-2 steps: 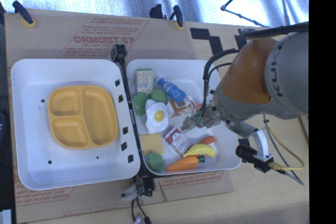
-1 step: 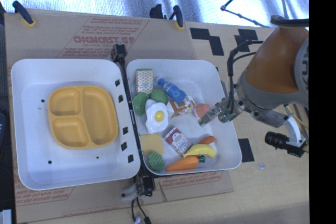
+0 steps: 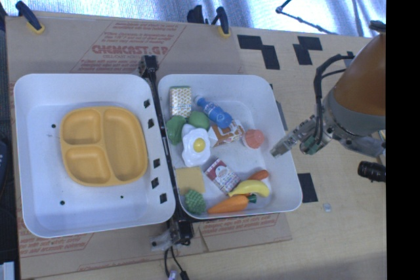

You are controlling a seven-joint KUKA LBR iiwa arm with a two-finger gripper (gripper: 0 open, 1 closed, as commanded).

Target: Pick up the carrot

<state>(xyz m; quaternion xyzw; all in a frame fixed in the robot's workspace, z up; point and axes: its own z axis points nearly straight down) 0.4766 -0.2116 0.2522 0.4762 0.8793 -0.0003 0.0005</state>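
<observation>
The carrot [image 3: 228,205] lies on its side along the near edge of the right bin [image 3: 279,101], its green top pointing toward the bin's near left corner, just beside a green knobbly piece [image 3: 193,199]. A banana [image 3: 250,189] lies against its upper side, and a small red-and-white packet [image 3: 222,176] sits just above that. The gripper [image 3: 287,143] hangs at the bin's right rim, tipped toward the left, well apart from the carrot and higher in the view; nothing sits between its tips, and whether they are apart or together cannot be told from here. The arm [image 3: 359,92] behind it comes in from the right, its orange band showing. Further into the bin lie a fried egg [image 3: 196,146], a blue bottle [image 3: 214,111] and a pink round piece [image 3: 254,138]. The left bin [image 3: 39,206] holds a yellow divided plate [image 3: 103,144].
</observation>
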